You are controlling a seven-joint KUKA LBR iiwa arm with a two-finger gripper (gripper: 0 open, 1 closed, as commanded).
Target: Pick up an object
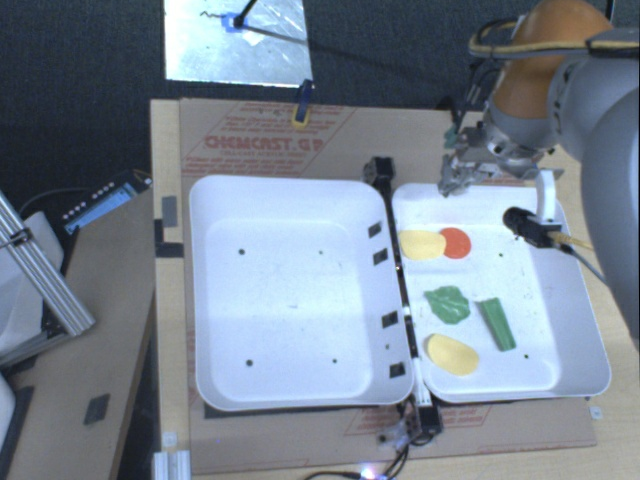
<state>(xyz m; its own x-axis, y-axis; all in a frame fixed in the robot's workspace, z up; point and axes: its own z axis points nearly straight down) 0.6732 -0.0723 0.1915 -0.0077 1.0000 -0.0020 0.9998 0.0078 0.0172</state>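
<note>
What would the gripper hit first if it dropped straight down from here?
Probably bare floor near the right bin's back edge. The gripper hangs behind the yellow piece and red disc, though depth is unclear.

From my feed, the claw (458, 182) is too small and blurred for me to read its tips. The grey arm (590, 88) runs off the right edge, so I lose most of its length. The red disc (458, 244) is partly covered by the yellow piece (422, 245) lying over its left side. At the left, a metal frame (40, 278) is cut by the edge, and print on the cardboard (265, 140) is too faint to read in full.
</note>
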